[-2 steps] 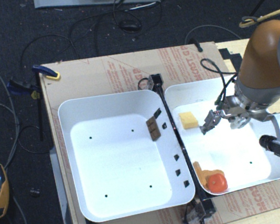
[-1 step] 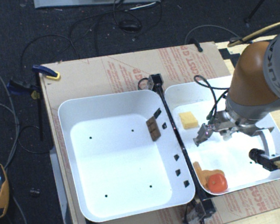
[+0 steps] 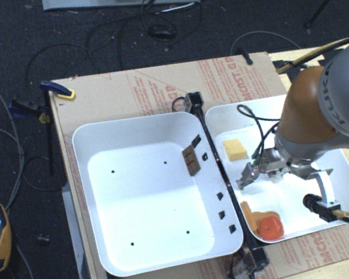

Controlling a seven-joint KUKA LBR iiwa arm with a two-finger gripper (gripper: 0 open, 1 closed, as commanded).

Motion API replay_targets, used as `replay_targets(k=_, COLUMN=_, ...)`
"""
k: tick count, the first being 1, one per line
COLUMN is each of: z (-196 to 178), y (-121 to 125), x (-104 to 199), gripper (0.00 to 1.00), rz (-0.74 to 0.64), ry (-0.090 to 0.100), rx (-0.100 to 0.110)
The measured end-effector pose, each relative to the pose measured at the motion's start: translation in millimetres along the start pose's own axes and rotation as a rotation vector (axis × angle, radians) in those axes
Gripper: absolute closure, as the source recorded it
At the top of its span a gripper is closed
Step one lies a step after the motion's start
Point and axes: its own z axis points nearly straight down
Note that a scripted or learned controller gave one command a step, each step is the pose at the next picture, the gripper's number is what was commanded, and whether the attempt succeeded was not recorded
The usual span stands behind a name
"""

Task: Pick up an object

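In the right bin (image 3: 337, 161), a yellow block (image 3: 235, 149) lies near the far left corner. An orange and red object (image 3: 265, 223) rests in the near left corner. My gripper (image 3: 248, 176) hangs over the bin floor between these two, closer to the yellow block and touching neither. Its fingers are open with nothing between them. A small brown rectangular piece (image 3: 192, 160) lies against the right wall of the left bin (image 3: 102, 181).
The arm's orange band (image 3: 309, 110) and grey body cover the right part of the right bin. A black divider (image 3: 221, 174) runs between the bins. Cables lie on the floor beyond the bench, and a black fitting (image 3: 318, 204) sits near the right bin's front.
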Motion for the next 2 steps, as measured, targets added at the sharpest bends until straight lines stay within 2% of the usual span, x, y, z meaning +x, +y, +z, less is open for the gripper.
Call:
replay_targets(k=1, z=-11, y=0, x=0, gripper=1.00, rz=0.000, ry=0.000, rx=-0.002)
replay_targets(k=2, z=-58, y=-4, x=7, gripper=1.00, rz=0.000, ry=-0.001, rx=-0.005)
